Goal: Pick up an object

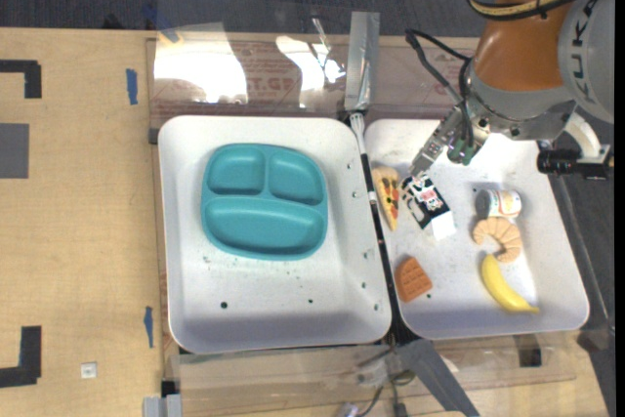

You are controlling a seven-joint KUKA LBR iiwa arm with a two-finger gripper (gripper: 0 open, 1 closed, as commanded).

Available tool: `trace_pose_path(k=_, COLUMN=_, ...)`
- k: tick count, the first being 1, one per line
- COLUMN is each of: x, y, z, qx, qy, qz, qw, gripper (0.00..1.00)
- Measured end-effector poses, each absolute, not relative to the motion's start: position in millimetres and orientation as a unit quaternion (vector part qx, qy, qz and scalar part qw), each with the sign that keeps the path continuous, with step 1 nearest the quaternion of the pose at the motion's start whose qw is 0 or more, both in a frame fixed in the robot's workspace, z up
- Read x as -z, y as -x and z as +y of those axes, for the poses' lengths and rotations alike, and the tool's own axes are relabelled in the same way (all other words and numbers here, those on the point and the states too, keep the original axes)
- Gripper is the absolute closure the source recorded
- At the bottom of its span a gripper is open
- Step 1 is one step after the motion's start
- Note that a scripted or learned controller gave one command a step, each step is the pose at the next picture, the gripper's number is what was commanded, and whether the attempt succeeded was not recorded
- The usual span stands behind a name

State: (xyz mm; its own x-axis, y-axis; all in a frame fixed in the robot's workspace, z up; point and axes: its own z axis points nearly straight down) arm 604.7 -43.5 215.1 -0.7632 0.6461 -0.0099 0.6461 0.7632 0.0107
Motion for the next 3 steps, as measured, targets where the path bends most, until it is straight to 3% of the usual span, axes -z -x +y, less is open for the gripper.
trace_pose_path(k=1, x=-185, y=-563.0, z=-28, qx=-0.0007, qy=-0.153, qz=0.988, qw=0.001, gripper=1.00)
trace_pose_path(k=2, x=-236, y=-523.0, z=11, qx=-0.0006, qy=0.076, qz=0.997, qw=0.004, gripper=1.00)
trace_pose_path(k=3, x=-185, y=-495.4, z=14, qx=-0.0006, qy=0.277, qz=0.961, qw=0.002, gripper=1.00)
